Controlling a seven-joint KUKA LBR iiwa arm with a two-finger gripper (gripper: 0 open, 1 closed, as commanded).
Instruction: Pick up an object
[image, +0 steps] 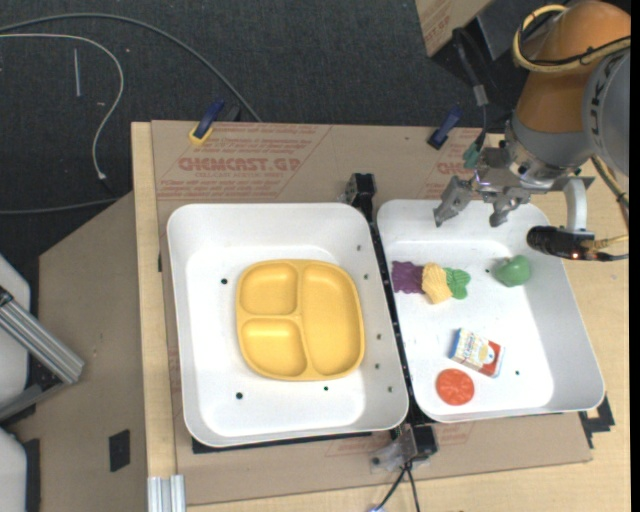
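Well away to the camera-left of the jaws, a yellow divided plate (299, 319) is seen lying in the left bin (190, 240), far from any likely grasp. In the right bin (570, 320), a purple piece (406, 276), a yellow toy (436, 284) and a green leafy piece (458, 282) are found touching in a short row, below and slightly left of the jaws. Lower in the view, a small snack box (474, 352) and a red disc (456, 387) are set well apart from the jaws. The gripper (475, 205) is held over the far rim of the right bin, its two fingers spread open with nothing between them. A green rounded object (514, 271) lies below and just right of the jaws, and is judged the nearest candidate. It looks compact, with no clear long axis, so a short descent toward the near side would probably be called for.
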